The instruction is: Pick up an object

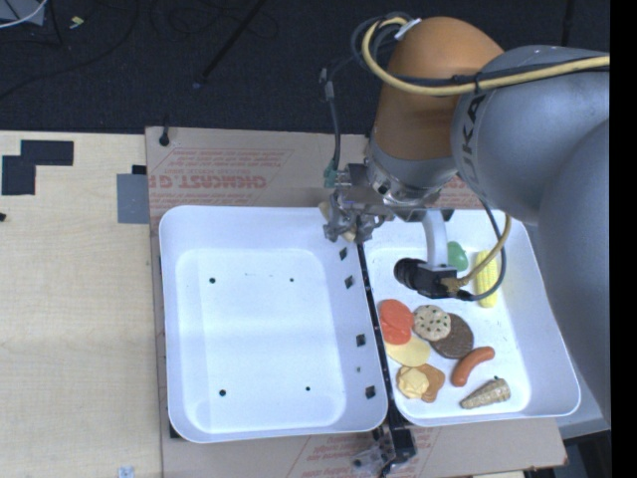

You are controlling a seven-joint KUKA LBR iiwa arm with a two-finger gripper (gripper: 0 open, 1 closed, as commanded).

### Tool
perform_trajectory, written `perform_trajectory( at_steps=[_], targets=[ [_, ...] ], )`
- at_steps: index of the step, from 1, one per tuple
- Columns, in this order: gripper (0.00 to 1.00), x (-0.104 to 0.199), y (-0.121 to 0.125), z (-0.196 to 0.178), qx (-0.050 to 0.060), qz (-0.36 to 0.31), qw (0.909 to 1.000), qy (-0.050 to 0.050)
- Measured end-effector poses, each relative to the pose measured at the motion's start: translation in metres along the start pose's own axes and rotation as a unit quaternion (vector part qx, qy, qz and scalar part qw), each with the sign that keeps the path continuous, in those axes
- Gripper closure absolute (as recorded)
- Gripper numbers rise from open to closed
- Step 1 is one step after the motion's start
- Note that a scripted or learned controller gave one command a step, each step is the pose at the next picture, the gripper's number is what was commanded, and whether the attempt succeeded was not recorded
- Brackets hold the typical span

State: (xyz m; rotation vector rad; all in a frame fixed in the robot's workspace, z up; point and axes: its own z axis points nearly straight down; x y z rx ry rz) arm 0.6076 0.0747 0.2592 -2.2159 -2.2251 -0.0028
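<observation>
My gripper [341,225] hangs over the far end of the divider between the two bins, under the orange wrist band. Whether it holds anything is too small to make out. The right bin [542,361] holds several toy foods. A red tomato slice [394,318] and a speckled cookie [431,322] lie nearest the divider, with a brown round patty [457,341] beside them. Toward the near edge are a yellow slice [407,353], a sausage [472,364], a tan pastry [420,381] and a beige cone [485,394]. All of these lie well in front of the gripper.
A green piece [456,256] and a yellow corn cob [487,276] lie at the right bin's far side, partly behind the arm. The left bin [189,267] sits beside it on cardboard [239,172]. The big grey arm covers the right bin's far right corner.
</observation>
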Motion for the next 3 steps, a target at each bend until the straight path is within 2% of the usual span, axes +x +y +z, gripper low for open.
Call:
perform_trajectory(
  at_steps=[1,2,3],
  targets=[
    [1.00,-0.046,0.014,0.027,0.003,0.004,1.0000,-0.002],
    [1.00,-0.058,-0.011,0.014,0.003,0.003,1.0000,-0.001],
    [1.00,0.016,0.038,-0.017,-0.001,-0.001,1.0000,-0.001]
  ],
)
